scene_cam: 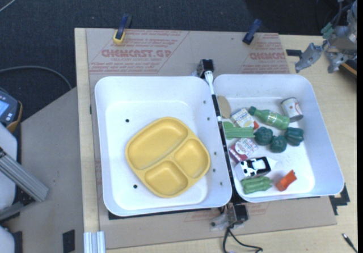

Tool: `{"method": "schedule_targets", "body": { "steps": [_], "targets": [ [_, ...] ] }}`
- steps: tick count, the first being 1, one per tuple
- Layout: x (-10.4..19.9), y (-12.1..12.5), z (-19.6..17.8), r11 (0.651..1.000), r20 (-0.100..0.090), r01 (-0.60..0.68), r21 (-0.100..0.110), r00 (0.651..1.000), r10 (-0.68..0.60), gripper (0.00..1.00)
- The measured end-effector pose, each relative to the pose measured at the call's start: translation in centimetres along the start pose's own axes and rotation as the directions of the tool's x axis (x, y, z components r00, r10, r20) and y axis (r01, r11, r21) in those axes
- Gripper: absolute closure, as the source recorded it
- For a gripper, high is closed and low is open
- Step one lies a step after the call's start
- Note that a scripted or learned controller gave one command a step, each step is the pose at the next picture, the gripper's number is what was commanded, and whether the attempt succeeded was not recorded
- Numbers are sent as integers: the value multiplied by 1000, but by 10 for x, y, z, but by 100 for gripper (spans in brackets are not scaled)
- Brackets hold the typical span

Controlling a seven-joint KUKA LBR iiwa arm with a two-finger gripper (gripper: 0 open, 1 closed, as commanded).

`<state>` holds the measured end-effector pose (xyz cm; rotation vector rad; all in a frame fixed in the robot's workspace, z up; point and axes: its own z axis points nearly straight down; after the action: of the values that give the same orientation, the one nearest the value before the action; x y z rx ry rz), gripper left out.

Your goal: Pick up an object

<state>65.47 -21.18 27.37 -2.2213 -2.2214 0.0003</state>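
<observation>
While sitting across the counter [85,133], the two bins are taking up most of its width, their inner rims touching along the middle. The left bin [108,133] is holding a yellow tray [167,156] lying tilted, with bare white floor showing along its far and left walls. The right bin [323,150] is holding the small items, crowded toward its left wall and near edge, while its far right corner is lying open. The end effector [326,53] is hovering outside that bin, past its far right corner, well apart from the items; whether it is open or closed I cannot tell, and it is gripping nothing visible. A green bottle [269,117] is lying beside a can [291,108]. An orange piece [286,180] is resting near the front rim.
</observation>
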Motion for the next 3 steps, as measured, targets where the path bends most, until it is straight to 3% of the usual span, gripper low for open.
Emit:
{"method": "schedule_targets", "body": {
  "steps": [1,3],
  "targets": [
    [0,-1,64,1000,-2,0,7,1000,0,0],
    [1,0,152,1000,-1,1,5,1000,-1,0]
  ]
}}
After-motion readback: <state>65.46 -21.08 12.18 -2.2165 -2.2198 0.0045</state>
